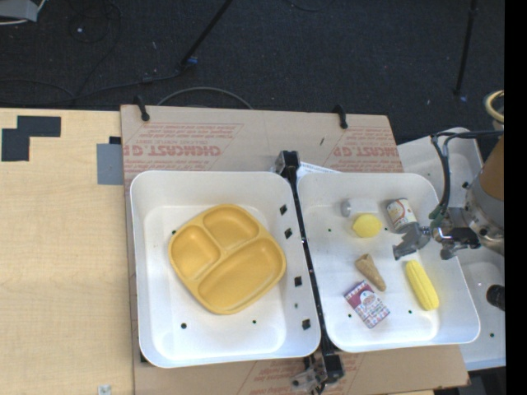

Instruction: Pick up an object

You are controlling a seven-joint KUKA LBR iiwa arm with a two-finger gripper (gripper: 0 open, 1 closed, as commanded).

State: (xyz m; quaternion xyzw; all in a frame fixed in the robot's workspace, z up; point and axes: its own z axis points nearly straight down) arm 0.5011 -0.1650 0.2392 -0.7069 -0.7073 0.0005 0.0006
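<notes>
Cardboard point(247, 142) print unreadable (mirrored); gripper point(409, 243) nr can point(400, 214), grip state unclear.

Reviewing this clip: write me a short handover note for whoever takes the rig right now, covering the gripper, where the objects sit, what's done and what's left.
Gripper: low over the right bin, near its right side, nothing seen between its fingers; open or shut is unclear.
Right bin objects: yellow ball, small can, corn cob, brown cone, red-and-white packet. The gripper sits between the can and the corn cob.
Left bin: yellow divided plate.
Done: arm has reached into the right bin.
Left: grasp and lift an object; nothing is picked up yet.
</notes>
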